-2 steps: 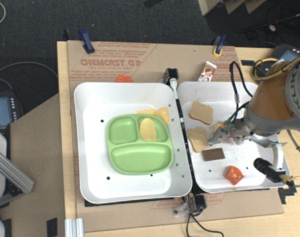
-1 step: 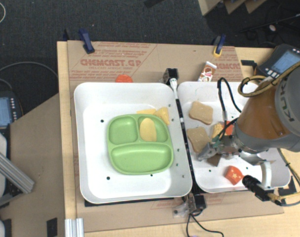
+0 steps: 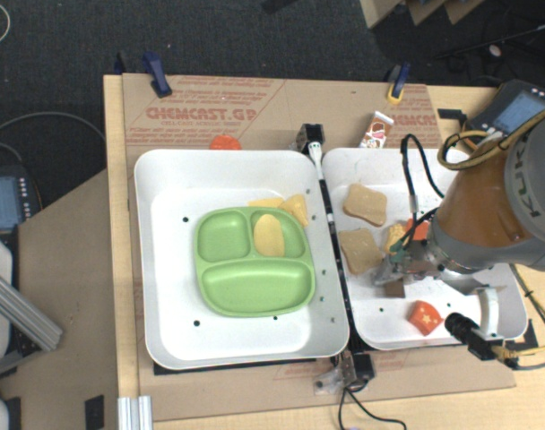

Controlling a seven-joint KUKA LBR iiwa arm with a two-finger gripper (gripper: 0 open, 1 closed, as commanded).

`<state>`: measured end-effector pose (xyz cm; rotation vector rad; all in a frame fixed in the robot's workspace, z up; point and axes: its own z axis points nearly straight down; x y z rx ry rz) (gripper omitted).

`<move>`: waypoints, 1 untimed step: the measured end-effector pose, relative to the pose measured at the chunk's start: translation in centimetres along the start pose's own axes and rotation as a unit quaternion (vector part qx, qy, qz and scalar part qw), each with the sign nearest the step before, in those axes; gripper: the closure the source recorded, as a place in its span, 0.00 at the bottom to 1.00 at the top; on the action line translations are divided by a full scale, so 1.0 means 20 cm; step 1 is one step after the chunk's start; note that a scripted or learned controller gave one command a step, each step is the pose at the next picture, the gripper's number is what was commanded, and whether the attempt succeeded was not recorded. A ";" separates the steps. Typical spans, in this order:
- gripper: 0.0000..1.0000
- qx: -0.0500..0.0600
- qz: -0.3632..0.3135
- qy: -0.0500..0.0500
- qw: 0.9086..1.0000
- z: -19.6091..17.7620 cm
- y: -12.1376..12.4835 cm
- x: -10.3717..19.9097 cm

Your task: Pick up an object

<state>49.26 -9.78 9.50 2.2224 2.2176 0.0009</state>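
In the right bin [image 3: 514, 312], toward its 9 o'clock side, the gripper [image 3: 396, 271] is down low among the objects; the wrist and cables crowd it, so I cannot tell whether it is open or closed, or whether it has anything. A small brown piece [image 3: 394, 288] lies just at its 6 o'clock. A tan slab [image 3: 359, 249] lies just at its 10 o'clock, and a second tan slab [image 3: 366, 205] sits near the bin's 11 o'clock. A red block [image 3: 424, 316] rests at about the bin's 6 o'clock, apart from the gripper. The arm [image 3: 488, 213] comes in from 3 o'clock and covers much of that bin.

The left bin [image 3: 165, 240] holds a green tray [image 3: 255, 285] at its centre. A yellow oval [image 3: 269, 236] lies in the tray's 1 o'clock compartment, and a yellow chunk [image 3: 296, 208] lies just outside the tray at 1 o'clock.

Both bins stand on a brown board [image 3: 129, 240] printed with red lettering. At its 12 o'clock edge are two blue clamps [image 3: 156, 74], a small carton [image 3: 376, 131], an orange disc [image 3: 224, 142] and a black clip [image 3: 311, 136] between the bins. Dark carpet [image 3: 57, 25] surrounds the bench
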 end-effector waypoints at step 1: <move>1.00 -0.007 -0.007 0.002 1.000 -0.48 0.38 0.46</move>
